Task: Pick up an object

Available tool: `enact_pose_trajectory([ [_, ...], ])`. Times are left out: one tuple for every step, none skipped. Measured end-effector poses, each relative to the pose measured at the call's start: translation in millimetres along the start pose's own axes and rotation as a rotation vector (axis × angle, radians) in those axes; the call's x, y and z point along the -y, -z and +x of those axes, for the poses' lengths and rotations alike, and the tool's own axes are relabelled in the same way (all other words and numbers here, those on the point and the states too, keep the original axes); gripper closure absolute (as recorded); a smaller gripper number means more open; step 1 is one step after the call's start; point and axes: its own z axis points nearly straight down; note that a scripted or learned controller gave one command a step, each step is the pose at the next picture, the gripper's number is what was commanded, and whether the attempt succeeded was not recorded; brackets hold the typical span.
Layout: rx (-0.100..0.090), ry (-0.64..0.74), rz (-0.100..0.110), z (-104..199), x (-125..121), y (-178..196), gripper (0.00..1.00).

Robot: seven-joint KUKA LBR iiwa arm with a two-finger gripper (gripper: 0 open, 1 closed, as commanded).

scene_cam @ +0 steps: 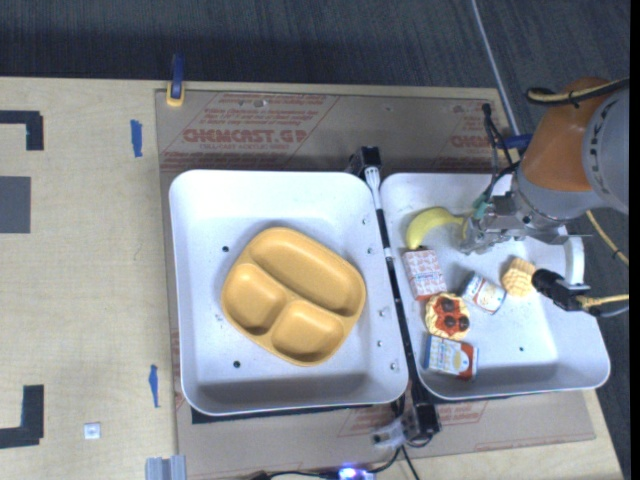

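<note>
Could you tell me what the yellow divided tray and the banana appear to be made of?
The yellow divided tray looks like moulded plastic: smooth, uniform colour, soft sheen, rounded compartments. The banana seems a plastic toy, given its even glossy yellow skin, though real fruit cannot be ruled out.

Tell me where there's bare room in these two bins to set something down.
In the left bin, bare floor rings the yellow tray, widest along the far edge. In the right bin, the near-right corner is free. Its left side is crowded: banana, packets, gripper.
</note>
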Motion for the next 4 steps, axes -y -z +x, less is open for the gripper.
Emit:
enact_pose_trajectory([
  [0.000,0.000,0.000,0,0,0,0.00],
  [-0.005,0.001,0.006,-2,70,-11,0.00],
  [0.000,0.001,-0.006,-4,66,2,1.00],
  [-0.003,0.002,0.002,37,20,-10,1.00],
])
